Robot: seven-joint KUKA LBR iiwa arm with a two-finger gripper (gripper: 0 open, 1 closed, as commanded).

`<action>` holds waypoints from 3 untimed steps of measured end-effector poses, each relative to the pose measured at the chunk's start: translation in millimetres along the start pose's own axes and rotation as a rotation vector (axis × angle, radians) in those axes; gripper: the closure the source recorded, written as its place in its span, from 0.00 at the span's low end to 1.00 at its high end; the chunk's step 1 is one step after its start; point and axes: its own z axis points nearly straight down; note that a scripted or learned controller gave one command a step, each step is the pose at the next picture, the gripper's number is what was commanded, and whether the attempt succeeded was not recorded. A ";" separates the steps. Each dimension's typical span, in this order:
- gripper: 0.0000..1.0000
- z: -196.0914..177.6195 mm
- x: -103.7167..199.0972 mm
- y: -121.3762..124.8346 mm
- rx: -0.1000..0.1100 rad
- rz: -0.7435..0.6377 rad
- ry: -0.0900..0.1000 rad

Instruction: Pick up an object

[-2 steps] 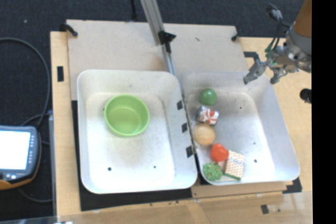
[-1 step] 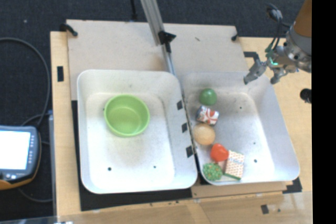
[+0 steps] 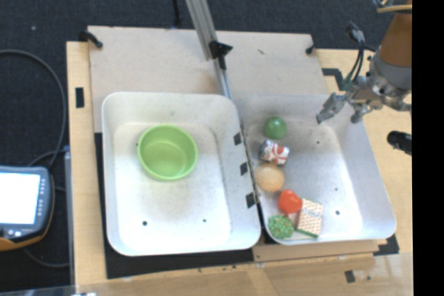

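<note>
My gripper hangs over the far right corner of the right bin, its two fingers spread apart and open with nothing between them. Along the right bin's left side lie a green ball, a crumpled red and white can, a tan ball, a red-orange item, a patterned packet and a green knobbly item. The gripper is well to the right of the green ball and apart from every item.
A light green bowl sits in the left bin. A slanted aluminium post rises behind the bins. A tablet lies off the bench at the left. Cables trail near the arm's wrist.
</note>
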 end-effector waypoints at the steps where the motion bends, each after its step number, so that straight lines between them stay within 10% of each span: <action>1: 0.00 47.6 7.3 2.1 0.000 -0.002 0.001; 2: 0.00 100.1 6.4 1.6 0.000 -0.001 0.000; 3: 1.00 84.9 5.1 3.5 -0.008 -0.003 -0.003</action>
